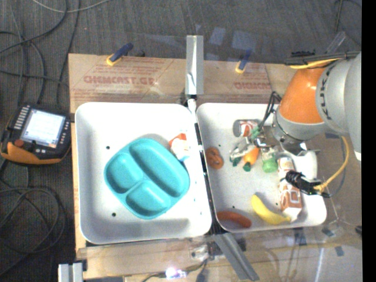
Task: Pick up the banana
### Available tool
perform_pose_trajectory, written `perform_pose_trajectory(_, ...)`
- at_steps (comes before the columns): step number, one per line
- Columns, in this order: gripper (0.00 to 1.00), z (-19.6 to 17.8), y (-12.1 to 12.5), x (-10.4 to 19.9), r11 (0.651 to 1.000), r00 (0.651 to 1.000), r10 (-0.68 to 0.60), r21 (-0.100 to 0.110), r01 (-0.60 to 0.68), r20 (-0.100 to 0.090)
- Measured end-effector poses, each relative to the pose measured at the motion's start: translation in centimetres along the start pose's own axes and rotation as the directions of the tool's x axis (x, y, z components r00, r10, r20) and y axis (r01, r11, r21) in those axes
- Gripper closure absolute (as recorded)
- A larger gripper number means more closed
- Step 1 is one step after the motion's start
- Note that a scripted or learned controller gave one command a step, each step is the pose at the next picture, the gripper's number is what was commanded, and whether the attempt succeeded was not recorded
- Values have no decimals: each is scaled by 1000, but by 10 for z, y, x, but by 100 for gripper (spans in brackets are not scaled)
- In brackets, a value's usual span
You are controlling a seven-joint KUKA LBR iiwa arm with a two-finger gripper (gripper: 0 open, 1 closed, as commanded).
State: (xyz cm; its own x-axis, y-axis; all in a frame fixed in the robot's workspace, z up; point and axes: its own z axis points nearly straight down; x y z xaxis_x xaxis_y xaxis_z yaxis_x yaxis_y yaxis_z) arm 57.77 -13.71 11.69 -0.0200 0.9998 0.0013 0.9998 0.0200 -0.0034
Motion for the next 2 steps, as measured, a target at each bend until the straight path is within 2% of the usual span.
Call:
perform_pose_trajectory(1,0,28,-77,-4,1000,1000,-26,-14,26,3)
perform_pose_trajectory(2,0,14,-94,-26,1000,1000,9,-1,-9,-2)
